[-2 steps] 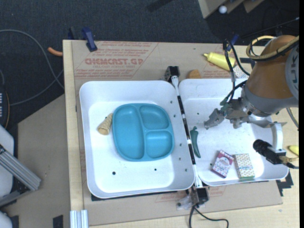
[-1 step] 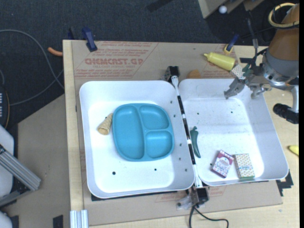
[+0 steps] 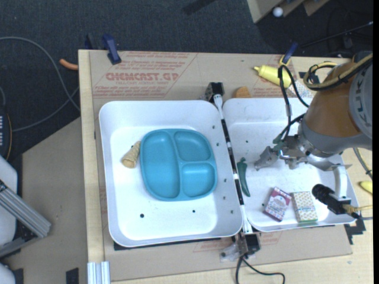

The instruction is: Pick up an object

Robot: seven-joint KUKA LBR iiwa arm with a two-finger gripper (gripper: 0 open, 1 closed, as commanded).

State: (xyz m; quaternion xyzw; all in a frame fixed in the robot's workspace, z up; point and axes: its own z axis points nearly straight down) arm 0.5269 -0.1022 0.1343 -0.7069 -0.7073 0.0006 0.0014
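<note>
- Where the bench lay nearest, two small packets sat in the right bin: one maroon packet, one pale green packet.
- One green pepper lay by the divider.
- One blue sectioned plate and one cone occupied the left bin.
- Reaching from the right, the gripper hung above the packets, apart from both; its grasp I could not make out.

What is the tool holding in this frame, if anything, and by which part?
Nothing is seen held. The tool hangs over bare floor of the right bin, apart from the green pepper and the two small packets.
</note>
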